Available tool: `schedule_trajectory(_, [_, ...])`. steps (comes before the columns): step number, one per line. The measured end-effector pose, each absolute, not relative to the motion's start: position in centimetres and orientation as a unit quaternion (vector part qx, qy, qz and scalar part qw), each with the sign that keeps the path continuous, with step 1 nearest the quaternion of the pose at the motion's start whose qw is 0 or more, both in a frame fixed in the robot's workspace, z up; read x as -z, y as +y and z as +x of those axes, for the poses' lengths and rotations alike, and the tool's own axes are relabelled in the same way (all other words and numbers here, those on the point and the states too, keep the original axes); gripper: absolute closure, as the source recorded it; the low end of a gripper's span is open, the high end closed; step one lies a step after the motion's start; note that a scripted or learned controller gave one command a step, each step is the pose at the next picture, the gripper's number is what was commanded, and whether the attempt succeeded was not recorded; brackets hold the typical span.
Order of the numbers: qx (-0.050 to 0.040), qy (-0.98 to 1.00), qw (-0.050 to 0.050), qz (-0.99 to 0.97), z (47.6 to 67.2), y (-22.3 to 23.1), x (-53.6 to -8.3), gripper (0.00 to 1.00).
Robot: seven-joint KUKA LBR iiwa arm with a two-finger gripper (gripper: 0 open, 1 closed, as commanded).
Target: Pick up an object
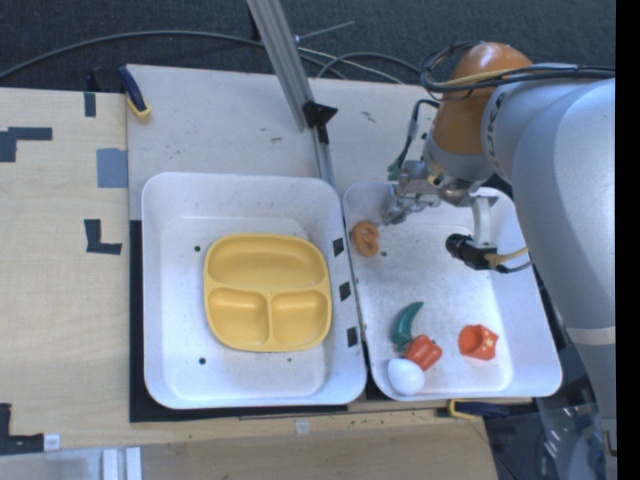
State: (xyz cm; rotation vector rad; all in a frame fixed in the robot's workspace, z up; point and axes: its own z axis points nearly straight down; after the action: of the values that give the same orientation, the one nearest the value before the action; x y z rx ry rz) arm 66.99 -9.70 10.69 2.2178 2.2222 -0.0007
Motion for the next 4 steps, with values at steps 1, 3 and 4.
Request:
schedule_trajectory(1, [-0.0015, 0.708, 0.002, 0.707, 67.4, -10.2, -16.9, 1.0])
schedule_trajectory(3, [-0.0005, 0.708, 0.0, 0.706, 67.9, -9.6, -24.6, 1.0])
schedule_trajectory(4, [0.0001, 0.709, -0.001, 0.705, 65.7, -3.7, -24.7, 1.0])
